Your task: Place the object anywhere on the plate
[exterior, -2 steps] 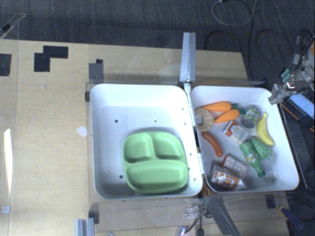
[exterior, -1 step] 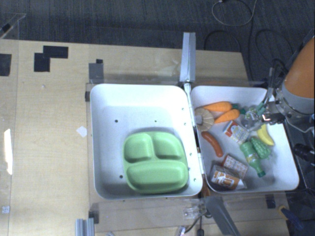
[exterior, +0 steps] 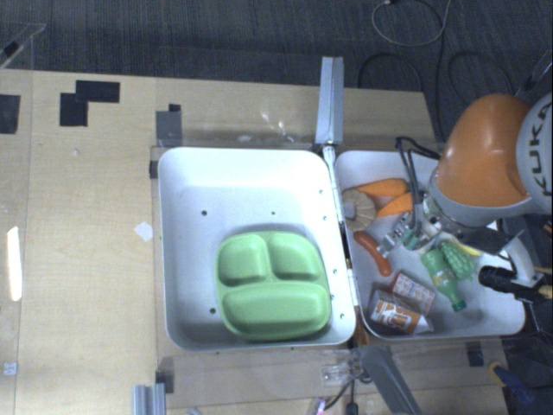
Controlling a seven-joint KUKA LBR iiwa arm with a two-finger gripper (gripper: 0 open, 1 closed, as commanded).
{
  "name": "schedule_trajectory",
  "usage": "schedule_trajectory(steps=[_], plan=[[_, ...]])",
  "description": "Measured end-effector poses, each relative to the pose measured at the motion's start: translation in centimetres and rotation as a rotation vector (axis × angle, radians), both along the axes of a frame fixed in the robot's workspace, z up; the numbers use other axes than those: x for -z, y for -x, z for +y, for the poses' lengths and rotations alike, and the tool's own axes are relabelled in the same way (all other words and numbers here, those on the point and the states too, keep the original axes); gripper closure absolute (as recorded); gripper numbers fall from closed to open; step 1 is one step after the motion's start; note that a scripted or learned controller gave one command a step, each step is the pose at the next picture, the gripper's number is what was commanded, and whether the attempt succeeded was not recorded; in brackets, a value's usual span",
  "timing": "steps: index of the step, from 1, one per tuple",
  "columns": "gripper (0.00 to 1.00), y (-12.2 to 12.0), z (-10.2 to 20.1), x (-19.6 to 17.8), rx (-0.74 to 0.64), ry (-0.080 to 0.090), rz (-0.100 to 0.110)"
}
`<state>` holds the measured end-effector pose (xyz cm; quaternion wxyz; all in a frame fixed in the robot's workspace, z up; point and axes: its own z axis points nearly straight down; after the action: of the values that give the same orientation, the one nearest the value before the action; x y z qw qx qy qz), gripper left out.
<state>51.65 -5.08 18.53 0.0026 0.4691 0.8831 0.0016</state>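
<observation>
bench (exterior: 78, 258): pale wood | on it: left white bin (exterior: 186, 188), right white bin (exterior: 510, 318), side by side, touching

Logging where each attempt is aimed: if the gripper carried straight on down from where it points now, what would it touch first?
Probably the green bottle or the clutter beside it in the right bin; the gripper points down among them, but depth is unclear.

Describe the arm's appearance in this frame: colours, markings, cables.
The arm has a rounded orange band over grey housing, with black "KU" lettering on a pale section at the right edge. The gripper is metallic, with thin dark cables running beside it.
</observation>
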Motion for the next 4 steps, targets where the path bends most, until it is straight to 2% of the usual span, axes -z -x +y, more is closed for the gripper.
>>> schedule_trajectory(steps=[1, 2, 3, 4], plan=[[1.0, 1.1, -0.2, 0.0, -0.154, 0.001, -0.001], [1.0, -0.1, 4.9, 0.0, -0.605, 0.003, -0.003], [1.0, -1.1, 15.1, 0.0, -0.598, 0.002, -0.002], [1.0, -0.4, 24.6, 4.9, -0.717, 0.001, 0.0]])
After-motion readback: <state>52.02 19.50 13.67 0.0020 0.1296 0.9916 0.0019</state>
